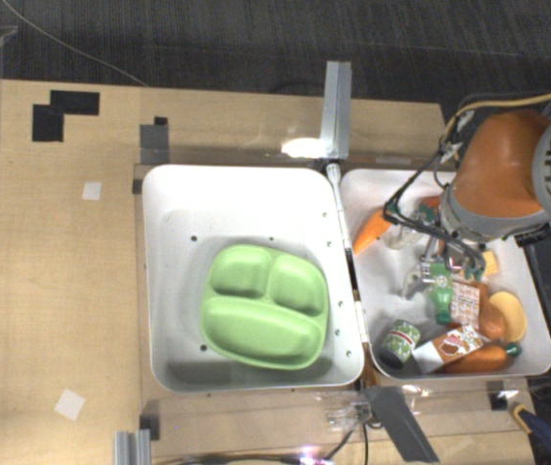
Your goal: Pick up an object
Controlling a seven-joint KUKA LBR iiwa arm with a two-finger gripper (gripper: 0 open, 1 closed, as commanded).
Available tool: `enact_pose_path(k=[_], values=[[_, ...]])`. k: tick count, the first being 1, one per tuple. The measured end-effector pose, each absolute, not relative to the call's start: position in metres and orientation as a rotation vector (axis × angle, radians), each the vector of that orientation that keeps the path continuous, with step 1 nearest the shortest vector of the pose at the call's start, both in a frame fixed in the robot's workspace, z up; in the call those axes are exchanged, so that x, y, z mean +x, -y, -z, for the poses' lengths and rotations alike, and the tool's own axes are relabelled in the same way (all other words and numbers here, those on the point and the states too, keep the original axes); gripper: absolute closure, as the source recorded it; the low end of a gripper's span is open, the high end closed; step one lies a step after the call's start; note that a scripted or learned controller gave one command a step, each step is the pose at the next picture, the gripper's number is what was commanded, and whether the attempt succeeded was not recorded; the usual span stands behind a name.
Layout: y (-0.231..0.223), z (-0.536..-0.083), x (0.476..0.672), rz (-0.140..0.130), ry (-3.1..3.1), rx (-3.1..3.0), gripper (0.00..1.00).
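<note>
**A:** Where is your arm (pixel 507 168) sitting right now?

**B:** You are looking at it reaching in from the right and hanging over the right bin (pixel 376 194). The orange band is covering the bin's far right part, and the gripper (pixel 435 264) is pointing down into the middle of that bin.

**A:** Are the jaws gripping anything?

**B:** You cannot tell from this angle. The wrist and its cables are blocking most of the gripper, and nothing is showing plainly between its tips.

**A:** So what is lying there for you to pick up?

**B:** A green bottle (pixel 442 298) is lying just beside the gripper's tip, perhaps touching it. An orange carrot (pixel 370 231) is leaning near the bin's left wall. A small green can (pixel 400 341) is sitting near the front edge, with a labelled packet (pixel 457 342) just beside it, lying over an orange sausage-shaped piece (pixel 480 357). A yellow rounded piece (pixel 505 314) is resting toward the right wall.

**A:** And the left bin (pixel 168 211)?

**B:** A green divided tray (pixel 265 305) is lying flat in it, well apart from the gripper.
</note>
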State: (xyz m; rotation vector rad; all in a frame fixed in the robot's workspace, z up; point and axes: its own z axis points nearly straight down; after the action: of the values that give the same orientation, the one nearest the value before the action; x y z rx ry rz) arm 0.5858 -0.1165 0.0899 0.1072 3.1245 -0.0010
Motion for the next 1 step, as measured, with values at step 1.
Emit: enact_pose_path(k=[1], values=[[0.1317,-0.0911,0.5245,0.003,-3.125,0.029,0.0]])
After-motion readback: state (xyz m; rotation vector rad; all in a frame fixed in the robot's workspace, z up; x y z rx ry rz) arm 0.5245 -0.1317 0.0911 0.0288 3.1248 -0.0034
